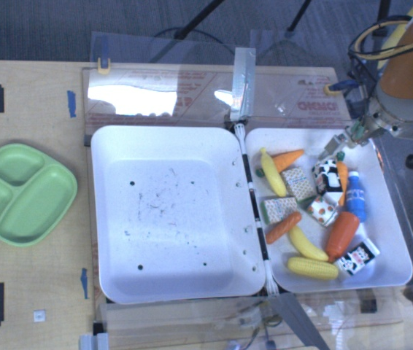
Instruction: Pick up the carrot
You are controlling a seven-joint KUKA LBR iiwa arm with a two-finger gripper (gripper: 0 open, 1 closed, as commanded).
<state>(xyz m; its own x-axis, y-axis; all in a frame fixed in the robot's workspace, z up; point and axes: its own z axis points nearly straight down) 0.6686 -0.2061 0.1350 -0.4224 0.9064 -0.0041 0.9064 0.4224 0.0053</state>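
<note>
Several orange, carrot-like pieces lie in the right bin (389,195). One carrot (289,158) sits near the bin's back left beside a yellow banana (272,173). A second carrot (283,227) lies by the bin's left wall, and a larger orange-red piece (341,233) rests toward the front right. My gripper (340,143) hangs over the bin's back right part, to the right of the first carrot and just above a black-and-white toy (328,173). Nothing shows in its grasp.
The right bin also holds a blue bottle (355,197), patterned boxes (299,183), a corn cob (312,267), another banana (306,243) and a small black-and-white carton (357,258). The left bin (112,152) sits beside it. A green divided plate (22,193) lies at far left.
</note>
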